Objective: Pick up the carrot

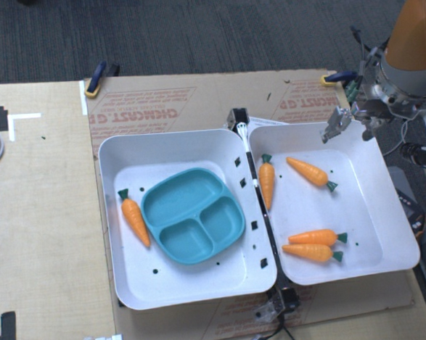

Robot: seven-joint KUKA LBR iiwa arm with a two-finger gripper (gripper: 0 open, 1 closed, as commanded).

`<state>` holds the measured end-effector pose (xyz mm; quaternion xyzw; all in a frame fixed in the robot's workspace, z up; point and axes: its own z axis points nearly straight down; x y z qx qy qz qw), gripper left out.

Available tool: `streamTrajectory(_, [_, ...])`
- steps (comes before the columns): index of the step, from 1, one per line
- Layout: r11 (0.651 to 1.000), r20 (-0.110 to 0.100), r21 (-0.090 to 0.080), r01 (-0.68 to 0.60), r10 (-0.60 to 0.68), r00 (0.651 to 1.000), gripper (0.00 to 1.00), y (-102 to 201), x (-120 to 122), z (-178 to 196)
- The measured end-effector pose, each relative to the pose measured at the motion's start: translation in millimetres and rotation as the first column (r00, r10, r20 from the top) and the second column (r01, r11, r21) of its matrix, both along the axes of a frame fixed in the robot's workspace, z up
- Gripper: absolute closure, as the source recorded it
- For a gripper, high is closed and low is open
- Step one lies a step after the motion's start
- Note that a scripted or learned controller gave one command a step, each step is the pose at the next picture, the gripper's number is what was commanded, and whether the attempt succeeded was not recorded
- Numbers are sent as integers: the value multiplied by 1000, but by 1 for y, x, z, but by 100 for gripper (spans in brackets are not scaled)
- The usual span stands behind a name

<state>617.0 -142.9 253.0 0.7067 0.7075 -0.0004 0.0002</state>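
Two fingers of the gripper (349,123) hang over the right bin's (389,190) far rim; their spread is unclear. Four carrots (308,171) lie in that bin, a fifth beside a teal plate (193,215) in the left bin (118,267). Cardboard (143,109) underlies both, on a pale bench (41,214) before dark carpet (188,22).

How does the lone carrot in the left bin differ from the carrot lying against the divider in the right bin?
The orange toy carrot in the left white bin lies tilted beside the teal divided plate, while the orange toy carrot by the divider in the right white bin lies nearly straight along the bins' shared edge. The first is the sole carrot in its bin; the second shares its bin with three others. Both have their green tops pointing away from the camera.
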Motion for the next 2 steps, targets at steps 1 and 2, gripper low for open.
streamTrajectory(1, [1000, 0, 0, -1, 1, 1000, 0, 19, 17, -161])
streamTrajectory(2, [1000, 0, 0, 1, -1, 1000, 100, 18, 17, -151])
